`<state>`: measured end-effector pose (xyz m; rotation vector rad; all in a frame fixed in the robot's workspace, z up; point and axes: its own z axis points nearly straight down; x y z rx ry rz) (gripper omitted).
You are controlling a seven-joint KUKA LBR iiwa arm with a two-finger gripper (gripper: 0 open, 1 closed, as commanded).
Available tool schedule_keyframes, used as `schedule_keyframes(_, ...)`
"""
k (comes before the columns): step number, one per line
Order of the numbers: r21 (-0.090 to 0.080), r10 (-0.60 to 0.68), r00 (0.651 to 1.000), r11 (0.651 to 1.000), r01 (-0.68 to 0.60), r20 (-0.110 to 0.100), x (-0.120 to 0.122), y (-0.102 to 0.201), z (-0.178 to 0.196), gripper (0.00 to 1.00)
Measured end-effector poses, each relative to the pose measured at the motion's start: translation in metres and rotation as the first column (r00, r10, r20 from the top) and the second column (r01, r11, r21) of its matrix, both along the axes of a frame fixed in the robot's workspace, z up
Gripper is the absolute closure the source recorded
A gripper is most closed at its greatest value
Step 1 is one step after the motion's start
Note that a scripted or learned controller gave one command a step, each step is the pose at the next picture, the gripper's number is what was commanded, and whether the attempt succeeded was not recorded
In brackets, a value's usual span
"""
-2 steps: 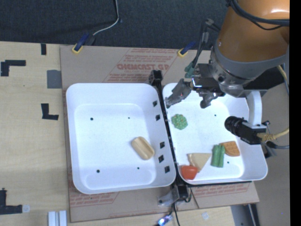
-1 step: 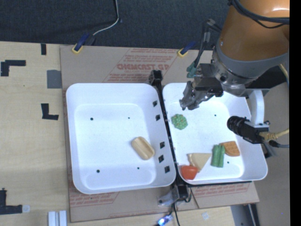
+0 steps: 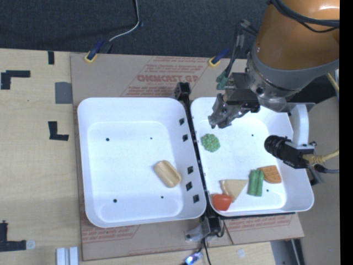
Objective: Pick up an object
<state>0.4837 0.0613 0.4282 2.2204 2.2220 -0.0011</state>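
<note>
Camera view: hand (image 3: 220, 120) above broccoli (image 3: 210, 143).

Two white bins (image 3: 91, 115) are set side by side on a cardboard sheet (image 3: 160, 76) laid over the desk (image 3: 33, 164).

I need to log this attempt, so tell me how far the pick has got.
Done: the end effector is over the right bin, just above the green ball. In hand: nothing shows between its fingers. Left: the grasp and lift. The green ball, the cheese wedge, the green stick, the cracker and the red piece all lie in the right bin, and the bread roll lies in the left bin.
</note>
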Motion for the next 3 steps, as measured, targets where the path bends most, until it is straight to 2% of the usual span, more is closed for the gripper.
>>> schedule_keyframes(1,-0.002,-0.001,1.0,1.0,0.001,-0.011,0.039,0.0,-0.129,1.0)
schedule_keyframes(2,-0.002,-0.01,1.0,1.0,0.01,-0.009,-0.003,-0.084,-0.172,1.0)
schedule_keyframes(3,0.001,0.006,1.0,1.0,-0.006,0.003,0.063,-0.03,-0.164,1.0)
